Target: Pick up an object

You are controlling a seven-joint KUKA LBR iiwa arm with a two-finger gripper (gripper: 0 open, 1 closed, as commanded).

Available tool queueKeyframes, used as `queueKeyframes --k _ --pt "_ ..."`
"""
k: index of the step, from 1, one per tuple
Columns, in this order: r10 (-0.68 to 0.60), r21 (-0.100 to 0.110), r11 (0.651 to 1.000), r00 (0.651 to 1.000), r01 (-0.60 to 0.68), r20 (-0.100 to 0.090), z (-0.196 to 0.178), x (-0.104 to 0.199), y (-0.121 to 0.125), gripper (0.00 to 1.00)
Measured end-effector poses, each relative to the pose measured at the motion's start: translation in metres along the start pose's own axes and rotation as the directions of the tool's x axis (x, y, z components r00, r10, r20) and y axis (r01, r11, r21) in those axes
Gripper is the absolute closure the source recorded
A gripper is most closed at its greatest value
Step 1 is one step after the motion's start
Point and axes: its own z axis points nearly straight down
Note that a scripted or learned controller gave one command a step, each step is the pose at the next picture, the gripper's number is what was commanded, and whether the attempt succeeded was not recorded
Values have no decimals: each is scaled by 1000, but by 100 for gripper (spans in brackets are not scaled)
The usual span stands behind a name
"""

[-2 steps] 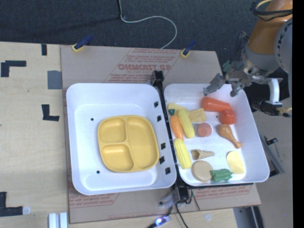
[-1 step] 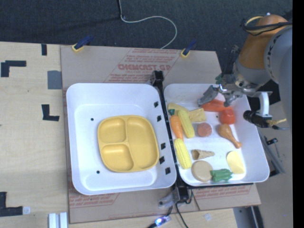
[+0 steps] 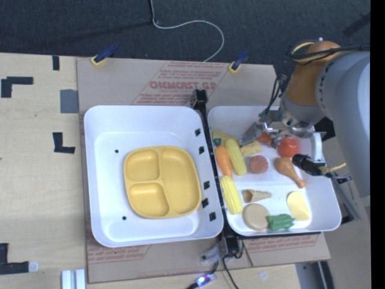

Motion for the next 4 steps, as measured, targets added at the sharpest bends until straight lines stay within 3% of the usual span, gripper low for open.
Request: queueKeyframes --k 1,2,4 --pt "0 -7 1000 1000 0 2 13 2 1 0" --pt "-2 -10 1000 1000 2 3 2 1 3 100" --pt "2 -10 1000 1000 -2 2 -86 1 -6 100"
